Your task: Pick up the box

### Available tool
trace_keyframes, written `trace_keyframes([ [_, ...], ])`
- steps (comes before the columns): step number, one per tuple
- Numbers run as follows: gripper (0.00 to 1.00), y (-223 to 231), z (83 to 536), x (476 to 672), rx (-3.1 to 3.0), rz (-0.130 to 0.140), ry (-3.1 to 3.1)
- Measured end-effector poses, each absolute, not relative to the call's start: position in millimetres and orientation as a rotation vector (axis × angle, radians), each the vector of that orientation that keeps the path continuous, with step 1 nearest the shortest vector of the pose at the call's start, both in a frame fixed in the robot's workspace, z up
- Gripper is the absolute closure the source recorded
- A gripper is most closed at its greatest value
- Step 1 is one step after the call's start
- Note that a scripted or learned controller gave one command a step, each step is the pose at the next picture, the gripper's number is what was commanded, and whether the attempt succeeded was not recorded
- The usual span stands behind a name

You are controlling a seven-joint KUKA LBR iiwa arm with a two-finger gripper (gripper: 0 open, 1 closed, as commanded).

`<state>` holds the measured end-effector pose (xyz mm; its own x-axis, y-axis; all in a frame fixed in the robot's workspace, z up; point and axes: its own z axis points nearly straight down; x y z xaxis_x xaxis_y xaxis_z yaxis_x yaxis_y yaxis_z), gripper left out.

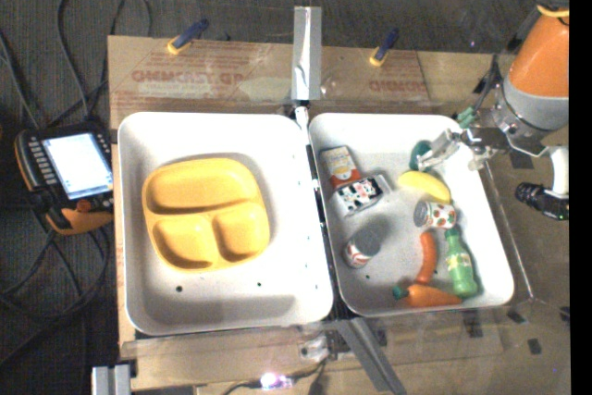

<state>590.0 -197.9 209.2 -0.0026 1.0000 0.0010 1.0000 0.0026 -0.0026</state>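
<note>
A small orange and white box (339, 164) lies in the right bin (495, 227), near its back left. Just in front of it lies a black and white patterned box (359, 192). My gripper (442, 141) hovers over the bin's back right part, above and just behind the yellow banana (425, 186). It is well to the right of both boxes. Its fingers stand open with nothing between them.
The right bin also holds a can (435, 215), a green bottle (457, 262), an orange carrot (426, 295), a red item (425, 256) and a grey cup (362, 245). In the left bin (139, 291) lies a yellow divided tray (208, 210). A pendant (69, 166) sits off the bench's left.
</note>
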Motion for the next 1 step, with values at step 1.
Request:
trace_keyframes([
  [1, 0.0, -148.0, 121.4, 603.7, -2.222, -0.018, -2.253],
])
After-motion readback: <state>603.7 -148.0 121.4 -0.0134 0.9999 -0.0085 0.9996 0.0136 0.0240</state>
